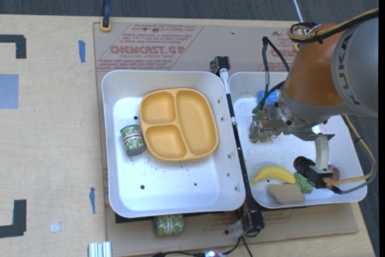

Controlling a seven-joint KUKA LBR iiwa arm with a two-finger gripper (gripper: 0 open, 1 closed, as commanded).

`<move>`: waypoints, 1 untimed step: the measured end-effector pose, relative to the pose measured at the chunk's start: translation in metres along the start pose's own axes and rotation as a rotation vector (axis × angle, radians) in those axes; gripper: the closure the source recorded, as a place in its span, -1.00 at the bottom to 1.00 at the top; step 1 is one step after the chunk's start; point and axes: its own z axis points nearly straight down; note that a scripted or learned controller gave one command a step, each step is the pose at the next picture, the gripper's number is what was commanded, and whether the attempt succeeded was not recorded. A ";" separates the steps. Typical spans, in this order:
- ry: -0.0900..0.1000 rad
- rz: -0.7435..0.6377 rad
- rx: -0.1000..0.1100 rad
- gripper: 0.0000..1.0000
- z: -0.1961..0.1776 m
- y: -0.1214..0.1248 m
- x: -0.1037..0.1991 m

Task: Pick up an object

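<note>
The hand (265, 128) hangs low over the right bin (245, 100), near the middle of its left wall, pointing down at the bin floor. The arm (319, 78) above it covers much of the view, so I cannot tell whether the hand is wide or narrow, and nothing shows plainly in its grip. It looks placed for a downward try at whatever lies under it, or between tries.

The things it could take lie around it, not under it. A small blue thing (269, 96) sits just beyond the hand toward the bin's far edge, half hidden by the arm. Along the near edge lie a banana (274, 175), a tan block (286, 194) touching it on the near side, and a small green thing (305, 185) just beside both. These three are bunched in the near left part of the bin, so a grab at one may well nudge the others. The banana is the likeliest pick, since it lies on top and open to the hand.

The left bin (174, 189) holds a yellow divided plate (178, 123) toward its far edge and a small can (132, 139) lying against the plate's left side. Both are well apart from the hand. A second can (169, 224) lies on the tabletop just past the left bin's near edge
</note>
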 end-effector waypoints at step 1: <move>-0.001 0.001 0.001 -1.00 0.000 0.000 -0.001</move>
